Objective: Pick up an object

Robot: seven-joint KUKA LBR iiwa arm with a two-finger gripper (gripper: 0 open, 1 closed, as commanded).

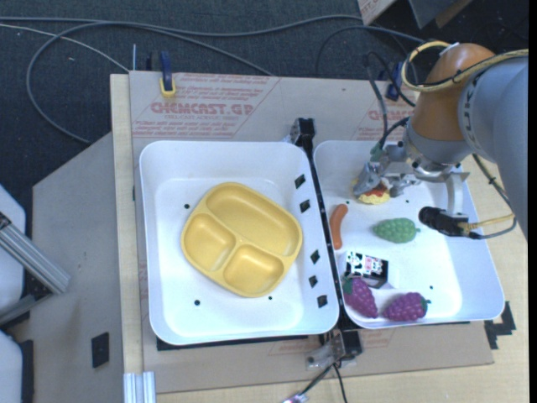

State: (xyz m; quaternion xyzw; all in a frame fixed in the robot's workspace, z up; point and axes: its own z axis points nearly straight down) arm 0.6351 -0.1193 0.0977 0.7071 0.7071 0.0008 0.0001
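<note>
We take the orange sausage (338, 225) as our marker; it lies lengthwise in the right bin (474, 296), just beside the wall this bin shares with the left bin (149, 225). Up and to the right of the sausage, near it, we see the gripper (383, 180) lowered into the right bin; the grey arm (503, 107) with its orange band reaches in from the right behind it. Directly under the gripper, touching it or very nearly so, sits a small yellow-and-red toy (372, 196), the closest thing to the sausage on that side. We cannot tell whether the claw is spread, pressed together or pinching the toy, because the wrist covers that spot.

Level with the sausage and to its right lies a green grape bunch (395, 230), apart from it. Below the sausage and slightly right we find a black-and-white carton (367, 266). Further below sits the nearer purple bunch (362, 297), just under the carton; the farther purple bunch (405, 307) lies just beside that one, further right of the sausage.

Left of the sausage, across the shared wall, a yellow divided plate (242, 238) rests flat in the left bin, its three compartments facing up. Well up and left of the sausage, a blue clamp (167, 75) grips the edge of the printed cardboard sheet (210, 107) beneath both bins.
</note>
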